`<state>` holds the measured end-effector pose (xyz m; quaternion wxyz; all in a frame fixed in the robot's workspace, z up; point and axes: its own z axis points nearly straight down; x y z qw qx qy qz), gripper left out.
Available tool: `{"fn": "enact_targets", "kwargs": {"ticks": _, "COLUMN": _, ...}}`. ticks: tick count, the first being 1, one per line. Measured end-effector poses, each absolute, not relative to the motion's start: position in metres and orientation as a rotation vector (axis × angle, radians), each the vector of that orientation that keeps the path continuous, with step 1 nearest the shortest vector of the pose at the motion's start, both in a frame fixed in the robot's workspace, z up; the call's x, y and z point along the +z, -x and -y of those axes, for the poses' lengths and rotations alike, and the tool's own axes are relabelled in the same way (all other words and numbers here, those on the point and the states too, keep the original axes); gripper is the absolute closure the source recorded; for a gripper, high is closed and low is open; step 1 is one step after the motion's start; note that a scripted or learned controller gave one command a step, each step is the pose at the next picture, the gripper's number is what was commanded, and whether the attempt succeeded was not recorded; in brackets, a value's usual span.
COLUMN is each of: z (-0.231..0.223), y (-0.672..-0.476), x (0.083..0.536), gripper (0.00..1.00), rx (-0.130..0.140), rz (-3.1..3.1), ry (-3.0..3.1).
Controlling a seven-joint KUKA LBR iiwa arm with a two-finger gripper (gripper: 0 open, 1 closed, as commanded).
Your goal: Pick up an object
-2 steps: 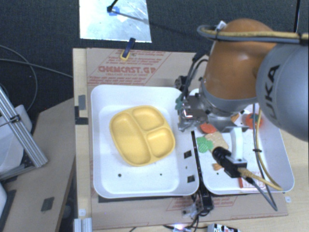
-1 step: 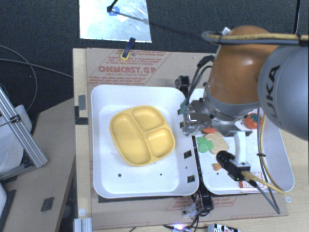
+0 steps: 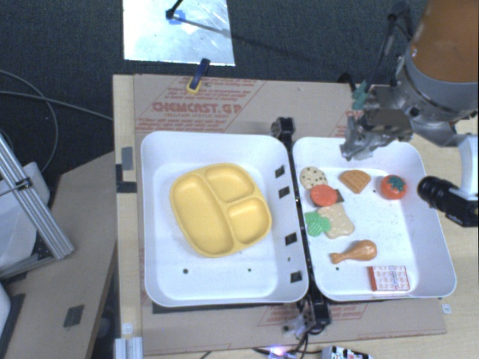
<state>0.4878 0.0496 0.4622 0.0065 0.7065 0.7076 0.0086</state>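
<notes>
seven toy foods in the right bin (image 3: pixel 438 264): cookie (image 3: pixel 313 176), orange wedge (image 3: pixel 355 180), tomato (image 3: pixel 393 187), red disc (image 3: pixel 324 195), tan-and-green piece (image 3: pixel 329 223), drumstick (image 3: pixel 355 253), printed card (image 3: pixel 388 277). one yellow tray (image 3: pixel 220 209) left. gripper (image 3: pixel 358 149) above far edge, finger opening impossible to tell.

I count two white bins (image 3: pixel 217 144), one yellow divided plate (image 3: pixel 221 208), and seven toy foods: one cookie (image 3: pixel 313 176), one red slice (image 3: pixel 324 195), one orange wedge (image 3: pixel 355 180), one tomato (image 3: pixel 393 187), one sandwich piece (image 3: pixel 331 221), one drumstick (image 3: pixel 355 253), one small printed box (image 3: pixel 388 277).
</notes>
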Motion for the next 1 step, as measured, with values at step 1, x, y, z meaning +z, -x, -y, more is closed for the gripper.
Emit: {"fn": "enact_targets", "kwargs": {"ticks": 1, "z": 0.0178, "y": -0.4865, "x": 0.3550, "gripper": 1.00, "rx": -0.006, "rz": -2.217, "ry": -2.228}}
